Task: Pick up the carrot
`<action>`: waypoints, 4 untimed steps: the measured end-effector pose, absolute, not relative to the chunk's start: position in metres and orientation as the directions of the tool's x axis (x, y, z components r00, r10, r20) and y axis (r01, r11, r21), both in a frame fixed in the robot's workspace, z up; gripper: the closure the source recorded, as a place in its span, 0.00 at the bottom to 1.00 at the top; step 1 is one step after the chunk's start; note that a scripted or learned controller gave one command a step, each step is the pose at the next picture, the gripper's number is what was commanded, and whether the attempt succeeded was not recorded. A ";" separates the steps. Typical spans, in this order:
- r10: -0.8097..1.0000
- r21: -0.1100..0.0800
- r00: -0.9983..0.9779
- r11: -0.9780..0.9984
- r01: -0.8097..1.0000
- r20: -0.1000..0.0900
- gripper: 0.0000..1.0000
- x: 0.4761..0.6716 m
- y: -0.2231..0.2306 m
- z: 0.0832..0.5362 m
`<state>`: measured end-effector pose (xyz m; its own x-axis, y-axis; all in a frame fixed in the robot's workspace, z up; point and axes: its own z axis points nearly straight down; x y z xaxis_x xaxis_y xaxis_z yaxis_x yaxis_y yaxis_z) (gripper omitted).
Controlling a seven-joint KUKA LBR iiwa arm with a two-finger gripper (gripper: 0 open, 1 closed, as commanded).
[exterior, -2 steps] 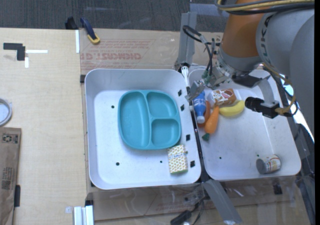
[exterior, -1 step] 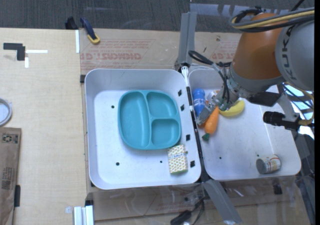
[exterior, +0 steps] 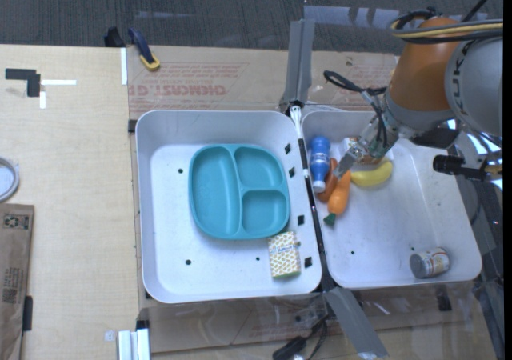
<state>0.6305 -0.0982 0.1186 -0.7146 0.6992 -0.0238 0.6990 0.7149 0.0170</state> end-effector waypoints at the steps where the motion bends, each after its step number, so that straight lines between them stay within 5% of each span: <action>1: 0.259 0.004 -0.964 0.966 0.259 -0.059 0.00 0.609 -0.110 0.113; 2: 0.663 -0.001 -0.748 0.748 0.663 -0.001 0.00 0.614 -0.123 0.206; 3: 0.790 0.012 -0.612 0.613 0.790 -0.014 0.00 0.599 -0.109 0.120; 4: 0.651 -0.002 -0.759 0.759 0.651 0.003 0.00 0.530 -0.108 0.120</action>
<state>0.5296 -0.1078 0.1200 -0.7589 0.6512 0.0032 0.6512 0.7589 -0.0016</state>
